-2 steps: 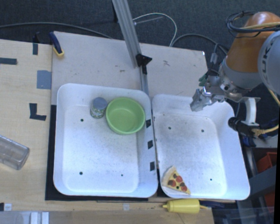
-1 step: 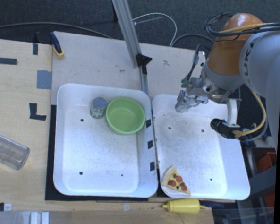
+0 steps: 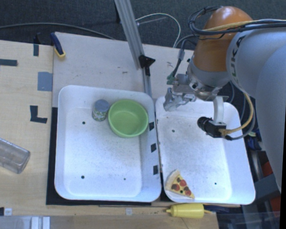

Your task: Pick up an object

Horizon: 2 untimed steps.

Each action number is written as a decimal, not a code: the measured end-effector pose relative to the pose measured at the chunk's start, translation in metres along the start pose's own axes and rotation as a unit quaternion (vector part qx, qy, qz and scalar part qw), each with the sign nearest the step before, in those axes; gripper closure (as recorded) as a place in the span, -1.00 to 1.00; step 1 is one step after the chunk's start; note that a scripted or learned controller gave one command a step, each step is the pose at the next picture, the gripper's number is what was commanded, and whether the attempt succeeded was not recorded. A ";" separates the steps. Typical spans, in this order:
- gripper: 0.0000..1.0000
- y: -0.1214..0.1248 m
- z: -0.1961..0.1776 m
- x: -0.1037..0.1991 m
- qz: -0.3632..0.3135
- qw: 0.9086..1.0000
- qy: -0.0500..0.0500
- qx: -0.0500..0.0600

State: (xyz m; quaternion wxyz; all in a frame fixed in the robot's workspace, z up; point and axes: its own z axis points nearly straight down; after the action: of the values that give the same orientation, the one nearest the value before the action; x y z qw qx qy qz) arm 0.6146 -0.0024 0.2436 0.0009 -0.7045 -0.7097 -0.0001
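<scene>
A: Where do you see the gripper (image 3: 174,103)?

B: You find it over the far left corner of the right bin (image 3: 235,190), hanging from the grey arm (image 3: 262,61) with the orange band.

A: Are its fingers wide or narrow?

B: You cannot tell from this slant; nothing shows between them.

A: And the things to pick?

B: You have a pizza slice toy (image 3: 179,184) at the near left corner of that same bin, well apart from the gripper. In the left bin (image 3: 66,179) a green bowl (image 3: 128,118) sits just beside a small grey can (image 3: 100,110). A yellow bottle (image 3: 186,210) lies on the bench (image 3: 16,128) by the near rim.
</scene>
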 end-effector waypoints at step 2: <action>1.00 0.003 0.021 0.101 0.001 1.000 -0.001 0.002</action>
State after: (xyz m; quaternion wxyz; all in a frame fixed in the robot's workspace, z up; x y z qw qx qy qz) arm 0.6166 0.0988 0.2227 0.0016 -0.7050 -0.7092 0.0015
